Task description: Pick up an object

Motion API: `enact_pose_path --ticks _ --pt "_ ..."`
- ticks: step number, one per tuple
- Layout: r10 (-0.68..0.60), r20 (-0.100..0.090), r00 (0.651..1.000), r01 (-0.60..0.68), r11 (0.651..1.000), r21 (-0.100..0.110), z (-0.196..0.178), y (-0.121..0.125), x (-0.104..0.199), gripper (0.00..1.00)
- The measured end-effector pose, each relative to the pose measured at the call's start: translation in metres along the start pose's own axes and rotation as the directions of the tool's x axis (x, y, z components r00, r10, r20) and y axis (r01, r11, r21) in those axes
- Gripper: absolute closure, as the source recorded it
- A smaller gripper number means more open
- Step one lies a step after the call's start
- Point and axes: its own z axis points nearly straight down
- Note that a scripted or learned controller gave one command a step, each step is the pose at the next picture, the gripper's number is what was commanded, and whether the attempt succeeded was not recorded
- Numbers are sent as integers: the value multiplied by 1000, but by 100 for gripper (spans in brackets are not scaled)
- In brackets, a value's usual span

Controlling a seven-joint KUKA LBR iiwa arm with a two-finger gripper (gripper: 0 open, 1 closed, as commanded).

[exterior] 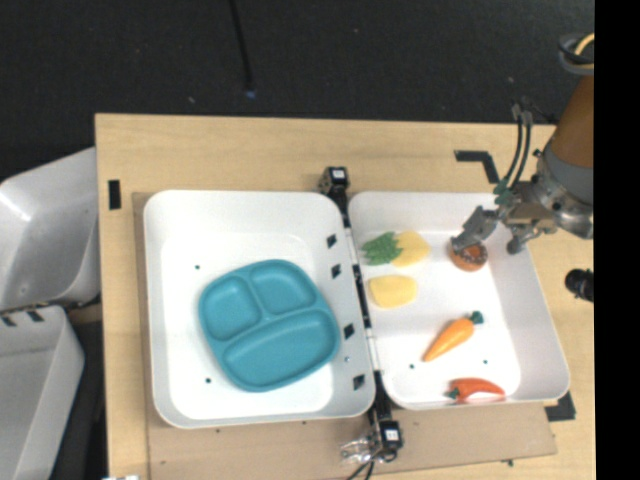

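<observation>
The right bin point(530, 308) holds several toy foods. Among them are a yellow piece with green leaves point(398, 248), a pale yellow lump point(392, 289), an orange carrot point(450, 336) and a red pepper point(476, 390). A small brown-red round piece point(468, 257) lies near the bin's far side. My gripper point(495, 236) hovers over that far right part of the bin, open, with its left finger just above the brown-red piece. Nothing sits between the fingers.
A blue divided plate point(268, 323) lies in the left bin point(170, 268). The two bins meet at a hinged seam with black clips point(352, 298). The wooden bench point(250, 148) surrounds the bins, and the arm's cables point(520, 153) hang at the right.
</observation>
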Motion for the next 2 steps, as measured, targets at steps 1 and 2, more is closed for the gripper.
enact_pose_path --ticks 1,2 --pt "-3 2 1000 3 1000 -13 -7 2 0 0" --pt "-1 2 1000 1 1000 -9 36 -2 2 0"
